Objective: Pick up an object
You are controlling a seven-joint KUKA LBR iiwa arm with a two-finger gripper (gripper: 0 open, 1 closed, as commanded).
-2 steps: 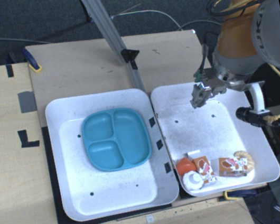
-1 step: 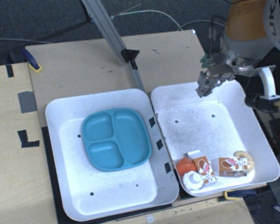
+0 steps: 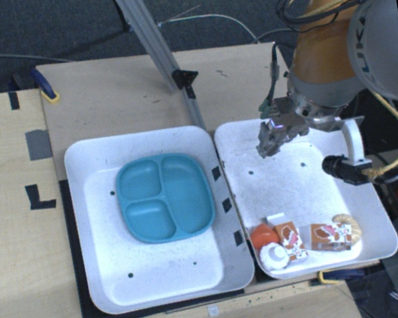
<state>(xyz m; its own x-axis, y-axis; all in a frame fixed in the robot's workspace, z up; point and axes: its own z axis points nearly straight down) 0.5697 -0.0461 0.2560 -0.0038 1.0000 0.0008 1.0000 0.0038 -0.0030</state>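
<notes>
My gripper (image 3: 271,142) hangs over the back of the right bin (image 3: 295,183), well above its floor, with nothing between the fingers that I can make out. At the bin's front edge lie an orange ball-like object (image 3: 263,236), a white round piece (image 3: 274,255), a small red and white packet (image 3: 290,241) and a brown and white snack packet (image 3: 336,233). These lie well in front of the gripper. A teal divided plate (image 3: 166,197) rests in the left bin (image 3: 98,233).
A grey metal pole (image 3: 155,40) slants in from the top to the gap between the bins. The arm's orange band and grey body (image 3: 330,40) fill the upper right. A black cable fitting (image 3: 341,167) hangs over the right bin's right side.
</notes>
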